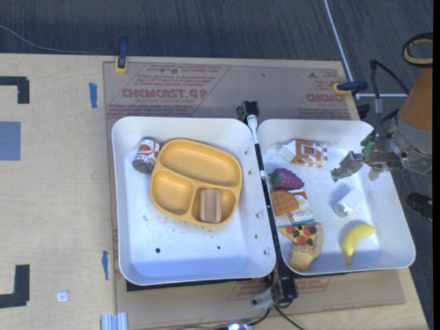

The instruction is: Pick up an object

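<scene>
White plastic is what you are working over: 2 shallow bins side by side on the table, and I place everything from the right bin. To its left sits the left bin, which carries a yellow divided tray with a tan block in one compartment and a small can at the tray's upper left.

The arm hangs over the right bin's upper right corner, and the claw is above the bin floor with nothing visible between its fingers; whether it is spread or clenched I cannot tell.

You are in the approach step, with no object picked yet. The likeliest target, in my judgement, is the banana near the bin's lower right corner, well below the claw. Its long axis runs diagonally, stem end pointing down-left and the fat end up-right. Your next move calls for travel toward that corner, then a descent with the claw closing across the short width.

Along the bin's left wall lie smaller toy foods: a snack packet, purple grapes, a waffle and a pizza slice.
</scene>
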Robot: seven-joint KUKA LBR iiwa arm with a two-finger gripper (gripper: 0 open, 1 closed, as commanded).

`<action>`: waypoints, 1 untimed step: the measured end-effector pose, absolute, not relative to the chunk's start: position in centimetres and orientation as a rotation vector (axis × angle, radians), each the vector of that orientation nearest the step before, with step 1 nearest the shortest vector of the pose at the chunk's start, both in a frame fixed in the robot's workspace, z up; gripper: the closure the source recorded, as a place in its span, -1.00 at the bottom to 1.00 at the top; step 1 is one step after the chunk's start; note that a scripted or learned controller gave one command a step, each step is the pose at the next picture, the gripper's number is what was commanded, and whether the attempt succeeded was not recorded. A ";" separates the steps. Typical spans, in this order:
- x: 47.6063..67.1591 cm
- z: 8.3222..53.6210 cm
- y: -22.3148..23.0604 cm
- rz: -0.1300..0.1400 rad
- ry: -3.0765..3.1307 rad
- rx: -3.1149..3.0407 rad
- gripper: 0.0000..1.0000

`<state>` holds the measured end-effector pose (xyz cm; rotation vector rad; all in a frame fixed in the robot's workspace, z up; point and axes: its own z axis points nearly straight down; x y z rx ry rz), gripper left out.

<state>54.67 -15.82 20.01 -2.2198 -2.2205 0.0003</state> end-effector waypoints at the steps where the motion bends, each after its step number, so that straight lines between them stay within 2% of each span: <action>1: 53.5 12.0 -14.8 -0.001 -2.222 -2.223 -1.00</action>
